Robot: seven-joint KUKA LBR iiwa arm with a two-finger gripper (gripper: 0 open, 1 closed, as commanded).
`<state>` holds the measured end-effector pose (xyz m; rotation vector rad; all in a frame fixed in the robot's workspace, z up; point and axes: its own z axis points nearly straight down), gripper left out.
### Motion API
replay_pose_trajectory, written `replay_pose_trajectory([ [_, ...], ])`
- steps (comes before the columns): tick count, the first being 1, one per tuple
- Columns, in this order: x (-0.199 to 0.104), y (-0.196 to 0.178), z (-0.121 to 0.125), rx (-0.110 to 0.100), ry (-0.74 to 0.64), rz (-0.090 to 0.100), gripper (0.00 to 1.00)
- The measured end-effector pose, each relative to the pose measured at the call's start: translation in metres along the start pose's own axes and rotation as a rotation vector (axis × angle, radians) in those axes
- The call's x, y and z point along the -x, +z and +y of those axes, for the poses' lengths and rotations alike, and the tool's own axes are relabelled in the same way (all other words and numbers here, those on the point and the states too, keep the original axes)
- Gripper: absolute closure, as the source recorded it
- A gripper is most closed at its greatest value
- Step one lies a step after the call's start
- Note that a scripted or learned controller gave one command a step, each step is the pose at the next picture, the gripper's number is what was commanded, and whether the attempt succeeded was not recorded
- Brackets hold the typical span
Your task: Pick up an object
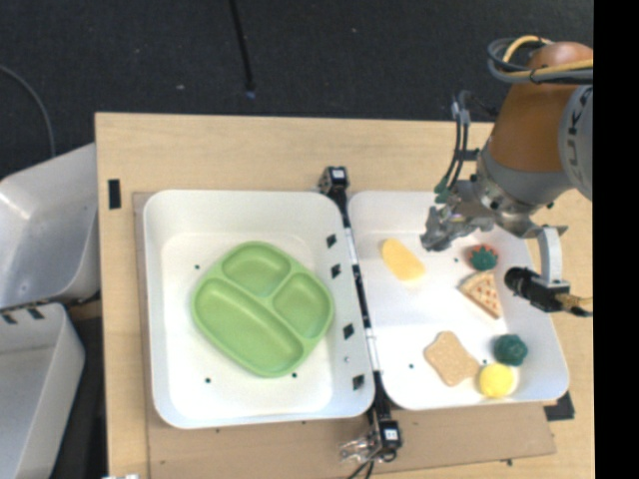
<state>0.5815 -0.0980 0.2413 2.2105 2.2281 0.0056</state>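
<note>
- Arm (534, 138) comes in from the right, grey w/ orange band, wrist hanging over the far part of the right bin (399, 372).
- Gripper (437, 234) sits low over that bin's far-left area, just right of & slightly beyond the yellow oval piece (402, 260). Can't tell if it's wide or narrow, too dark & small to read; nothing seen in its grasp.
- Right bin holds several small objs, all lying on the bin floor:
  - yellow oval piece, far-left, near the divider btw the bins
  - small red/green item (484, 257), far-right, partly under the wrist
  - waffle-like triangle (482, 293), right side, just near of the red/green item
  - tan bread slice (450, 357), near-centre
  - dark green round item (511, 348), near-right
  - yellow ball (497, 379), near-right corner, just near of the green one & beside the bread slice
- Left bin (165, 367) holds a green divided plate (262, 307), 3 compartments, lying flat about mid-bin.
- Both bins sit side by side on the wooden desk (220, 148), edges touching along the middle.
- Black cable (240, 43) runs across the dark floor beyond the desk; white container (40, 238) to the desk's left.
</note>
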Motion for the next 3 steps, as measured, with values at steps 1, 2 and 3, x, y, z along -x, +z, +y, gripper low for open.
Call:
replay_pose_trajectory([
  [1,-0.053,0.003,0.013,-0.002,0.002,-0.001,1.0],
  [2,-0.096,-0.002,0.01,-0.003,0.002,0.0,1.0],
  [3,-0.144,0.008,0.014,-0.006,0.001,0.0,1.0],
])
